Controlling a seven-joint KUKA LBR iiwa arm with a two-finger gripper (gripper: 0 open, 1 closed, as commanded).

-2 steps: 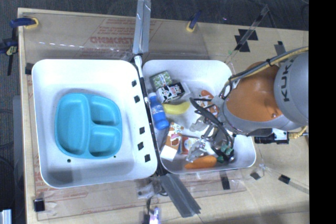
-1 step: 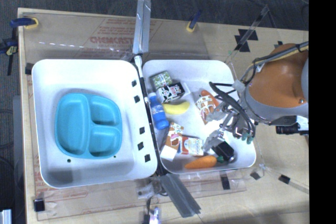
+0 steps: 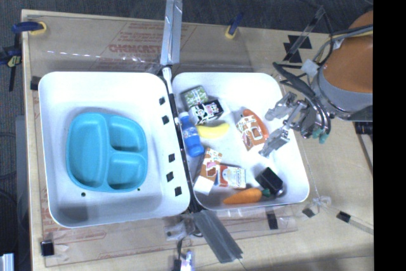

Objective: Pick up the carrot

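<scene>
- The two-finger metal gripper (image 3: 279,124) is hovering over the right side of the right-hand shallow white plastic bin (image 3: 298,165), fingers spread apart and gripping nothing.
- The tapered orange carrot (image 3: 243,197) is lying flat against the bin's near wall, long axis running left to right, well apart from the gripper.
- For a clean grasp, the gripper is likely needing to travel toward the near wall, turn its jaws across the carrot's narrow width, and descend at mid-length; the wall is leaving little clearance for the near finger.
- The boxy black object (image 3: 270,181) is sitting just beside the carrot's right end and is at risk of being nudged.
- The printed, glossy-looking flat packet (image 3: 226,176) is lying just behind the carrot.
- The smooth, curved yellow banana (image 3: 214,131) and the blue plastic bottle (image 3: 190,136) are lying farther back.
- The light-blue moulded divided tray (image 3: 106,150) is sitting in the left-hand shallow white bin (image 3: 51,98).
</scene>
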